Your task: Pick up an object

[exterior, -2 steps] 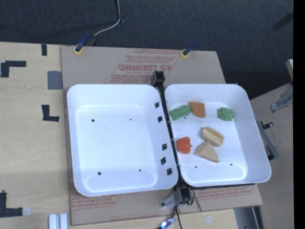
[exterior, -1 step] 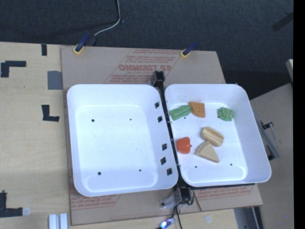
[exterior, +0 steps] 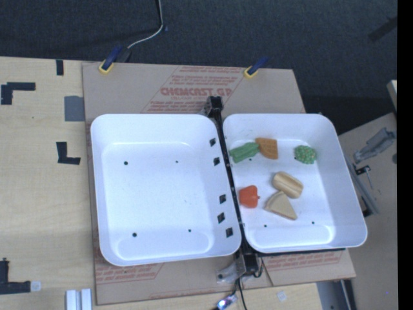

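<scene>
Five toy foods sit loosely spaced in the right bin [exterior: 322,131]: green piece [exterior: 244,152], orange piece [exterior: 267,148], broccoli [exterior: 305,154], red piece [exterior: 249,196], two tan pieces [exterior: 284,196]. The left bin [exterior: 155,124] adjoins it on the table [exterior: 39,173]. The state of the jaws cannot be told.

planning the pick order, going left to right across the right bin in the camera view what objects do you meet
red piece → green long piece → orange piece → tan wedge → tan loaf-shaped piece → green round piece
</scene>
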Robot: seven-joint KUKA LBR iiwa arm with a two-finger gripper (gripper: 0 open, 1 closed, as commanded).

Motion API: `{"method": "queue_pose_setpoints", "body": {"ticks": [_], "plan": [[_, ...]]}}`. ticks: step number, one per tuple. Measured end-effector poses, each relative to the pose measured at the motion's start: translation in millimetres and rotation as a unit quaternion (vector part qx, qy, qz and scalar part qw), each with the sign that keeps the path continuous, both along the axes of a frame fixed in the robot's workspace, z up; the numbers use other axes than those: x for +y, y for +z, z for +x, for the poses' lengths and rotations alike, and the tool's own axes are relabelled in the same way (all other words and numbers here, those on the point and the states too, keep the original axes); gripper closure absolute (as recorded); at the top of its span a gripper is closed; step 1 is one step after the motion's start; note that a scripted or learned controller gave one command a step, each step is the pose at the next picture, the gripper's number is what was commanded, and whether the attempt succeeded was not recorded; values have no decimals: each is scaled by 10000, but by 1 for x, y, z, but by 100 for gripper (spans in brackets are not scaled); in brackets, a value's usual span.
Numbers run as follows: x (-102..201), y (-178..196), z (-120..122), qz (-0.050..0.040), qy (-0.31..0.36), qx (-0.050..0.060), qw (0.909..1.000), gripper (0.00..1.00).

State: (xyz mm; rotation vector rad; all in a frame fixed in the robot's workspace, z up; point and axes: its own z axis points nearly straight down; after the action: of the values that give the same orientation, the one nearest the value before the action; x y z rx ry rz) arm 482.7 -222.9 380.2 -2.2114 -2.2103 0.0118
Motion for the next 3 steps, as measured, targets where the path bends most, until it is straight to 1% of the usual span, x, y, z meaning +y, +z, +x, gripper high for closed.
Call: {"method": "queue_pose_setpoints", "body": {"ticks": [1,2,3], "plan": [[12,137,2,-54,20,-145,9999,0],[17,-53,0,-5,2,-8,10000,0],[15,67,2,-54,12,-140,9999,0]]}}
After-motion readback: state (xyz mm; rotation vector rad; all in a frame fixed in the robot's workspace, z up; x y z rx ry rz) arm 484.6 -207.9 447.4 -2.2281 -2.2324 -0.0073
